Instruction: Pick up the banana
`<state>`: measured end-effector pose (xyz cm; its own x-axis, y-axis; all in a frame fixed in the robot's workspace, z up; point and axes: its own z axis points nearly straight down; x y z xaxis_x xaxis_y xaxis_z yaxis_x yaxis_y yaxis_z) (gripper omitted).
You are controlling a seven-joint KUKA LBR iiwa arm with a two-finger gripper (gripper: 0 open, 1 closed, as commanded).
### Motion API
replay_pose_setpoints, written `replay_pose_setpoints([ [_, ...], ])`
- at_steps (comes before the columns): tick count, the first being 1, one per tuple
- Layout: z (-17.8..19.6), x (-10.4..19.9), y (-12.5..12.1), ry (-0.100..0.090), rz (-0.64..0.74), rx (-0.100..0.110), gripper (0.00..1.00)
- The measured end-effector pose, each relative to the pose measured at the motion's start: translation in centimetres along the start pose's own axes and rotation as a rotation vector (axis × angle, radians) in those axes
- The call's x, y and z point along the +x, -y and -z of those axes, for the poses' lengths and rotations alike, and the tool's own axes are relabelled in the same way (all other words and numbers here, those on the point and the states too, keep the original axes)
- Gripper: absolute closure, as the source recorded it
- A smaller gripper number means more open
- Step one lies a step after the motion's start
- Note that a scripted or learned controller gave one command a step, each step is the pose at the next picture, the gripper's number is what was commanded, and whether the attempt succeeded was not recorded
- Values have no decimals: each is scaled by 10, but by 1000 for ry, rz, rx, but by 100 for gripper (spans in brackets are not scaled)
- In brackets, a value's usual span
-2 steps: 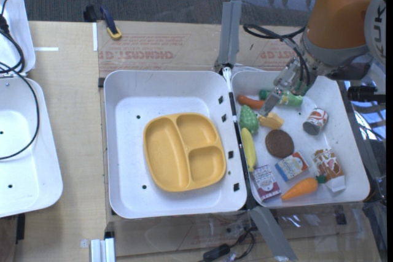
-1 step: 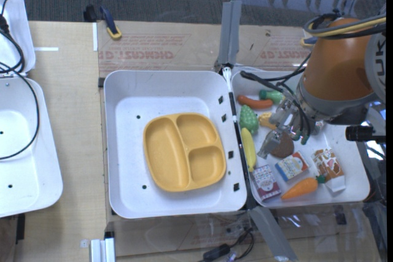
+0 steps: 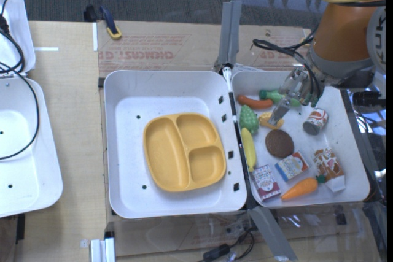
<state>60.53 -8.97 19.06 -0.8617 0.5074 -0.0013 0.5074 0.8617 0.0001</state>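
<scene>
Camera view: two white bins side by side on the bench. Left bin holds a yellow divided plate, three compartments, sitting roughly centred and slightly rotated. Right bin holds the clutter. Banana lies lengthwise along the right bin's left wall, just beside the divider between the bins, untouched. Green broccoli-like piece sits directly above the banana's upper end, near or touching it. Carrot lies at the bin's upper left, with another green item next to it. Brown round disc is near the bin's middle, right of the banana and apart from it. Small can lies tilted further right. Along the lower part: a red-and-white carton right below the banana's lower end, a second small box, an orange carrot-shaped piece and a patterned packet at the lower right. Arm comes in from the upper right, orange band visible above the wrist. Gripper hangs over the upper middle of the right bin, angled down-left, tip close to a small yellow piece between the broccoli and the disc. Finger detail is too small and cluttered; cannot tell if they are apart or together. Nothing visibly clamped. Gripper is near the banana, not over it.
</scene>
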Motion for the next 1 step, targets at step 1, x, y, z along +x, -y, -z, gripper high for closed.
replay_pose_setpoints([
  [1, 27, -28, -6, 2, 27, -1, 0],
])
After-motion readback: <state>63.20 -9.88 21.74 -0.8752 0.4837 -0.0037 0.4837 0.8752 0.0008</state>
